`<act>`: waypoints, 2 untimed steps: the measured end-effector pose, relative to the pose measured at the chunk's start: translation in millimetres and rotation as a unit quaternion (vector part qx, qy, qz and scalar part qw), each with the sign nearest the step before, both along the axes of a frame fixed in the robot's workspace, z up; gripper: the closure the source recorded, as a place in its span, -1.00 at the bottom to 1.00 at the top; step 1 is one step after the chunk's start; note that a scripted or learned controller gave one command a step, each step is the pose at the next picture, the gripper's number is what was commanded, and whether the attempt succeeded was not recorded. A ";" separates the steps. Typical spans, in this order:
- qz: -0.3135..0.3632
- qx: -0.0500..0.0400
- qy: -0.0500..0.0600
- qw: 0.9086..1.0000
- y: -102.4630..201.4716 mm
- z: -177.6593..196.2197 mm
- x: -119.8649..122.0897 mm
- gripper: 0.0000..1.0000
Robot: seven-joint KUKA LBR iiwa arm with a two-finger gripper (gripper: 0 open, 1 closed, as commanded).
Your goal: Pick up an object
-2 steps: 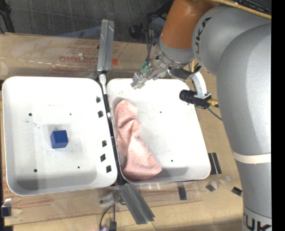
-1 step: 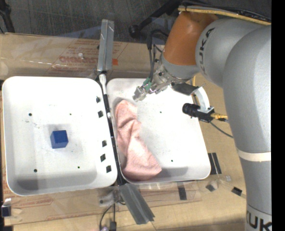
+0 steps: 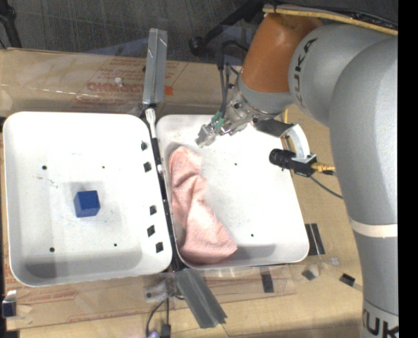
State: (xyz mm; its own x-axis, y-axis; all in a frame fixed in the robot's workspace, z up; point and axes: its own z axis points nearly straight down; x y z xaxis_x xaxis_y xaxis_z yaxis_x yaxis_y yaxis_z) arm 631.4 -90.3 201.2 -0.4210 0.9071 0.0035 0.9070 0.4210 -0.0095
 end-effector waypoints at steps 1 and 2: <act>0.000 0.000 0.000 1.000 -0.1 0.0 0.0 -1.00; 0.032 0.001 -0.003 0.999 -8.5 -111.8 9.4 -1.00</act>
State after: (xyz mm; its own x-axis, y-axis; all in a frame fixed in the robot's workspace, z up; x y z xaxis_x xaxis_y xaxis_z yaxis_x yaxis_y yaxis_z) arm 640.9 -98.8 89.4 -0.4785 0.8781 0.0021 0.8781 0.4785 -0.0037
